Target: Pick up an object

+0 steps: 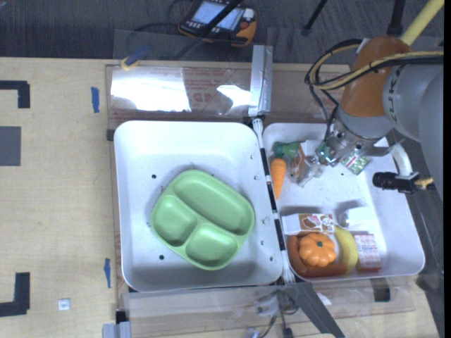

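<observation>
Lying lengthwise along the bin wall, carrot [277, 176] points downward.

You will find no text, brand, number or sign that can be read in this view. The small packet [317, 222] in the right bin [402, 210] carries a red and white printed label, and the wrapper [368, 248] beside the banana [345, 247] shows red print, but the lettering on both is too small and blurred to make out. The handheld pendant [215, 18] above the bench has a lit screen whose contents cannot be resolved.
</observation>
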### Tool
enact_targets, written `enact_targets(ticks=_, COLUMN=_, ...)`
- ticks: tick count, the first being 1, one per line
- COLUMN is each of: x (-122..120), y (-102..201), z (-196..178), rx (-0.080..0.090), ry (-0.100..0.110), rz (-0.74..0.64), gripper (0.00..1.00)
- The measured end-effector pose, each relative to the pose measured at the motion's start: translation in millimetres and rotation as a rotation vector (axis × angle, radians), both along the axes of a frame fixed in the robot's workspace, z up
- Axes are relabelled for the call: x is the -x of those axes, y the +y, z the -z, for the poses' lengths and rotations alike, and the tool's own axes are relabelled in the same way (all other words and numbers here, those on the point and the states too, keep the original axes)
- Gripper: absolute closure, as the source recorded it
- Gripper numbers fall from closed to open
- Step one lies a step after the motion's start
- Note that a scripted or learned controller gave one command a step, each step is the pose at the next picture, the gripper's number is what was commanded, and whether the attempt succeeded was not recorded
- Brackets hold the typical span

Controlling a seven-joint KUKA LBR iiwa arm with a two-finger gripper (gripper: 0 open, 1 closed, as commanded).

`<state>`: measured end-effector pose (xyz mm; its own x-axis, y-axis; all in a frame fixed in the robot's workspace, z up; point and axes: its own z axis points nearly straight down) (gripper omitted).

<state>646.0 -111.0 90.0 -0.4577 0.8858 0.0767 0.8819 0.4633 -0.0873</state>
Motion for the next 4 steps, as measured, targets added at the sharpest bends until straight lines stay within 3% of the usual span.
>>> enact_targets(ticks=1, x=12.5, y=58.7, z=-94.1, rx=0.025, ry=-0.113, rz=-0.050, gripper=1.00)
enact_targets(ticks=2, x=58.9, y=56.8, z=-131.1, rx=0.030, ry=-0.111, rz=0.047, gripper=1.00)
enact_targets(ticks=3, x=84.1, y=25.1, z=-183.4, rx=0.049, ry=-0.110, rz=0.348, gripper=1.00)
enact_targets(ticks=4, x=165.7, y=-13.7, z=-208.9, rx=0.035, ry=-0.109, rz=0.128, gripper=1.00)
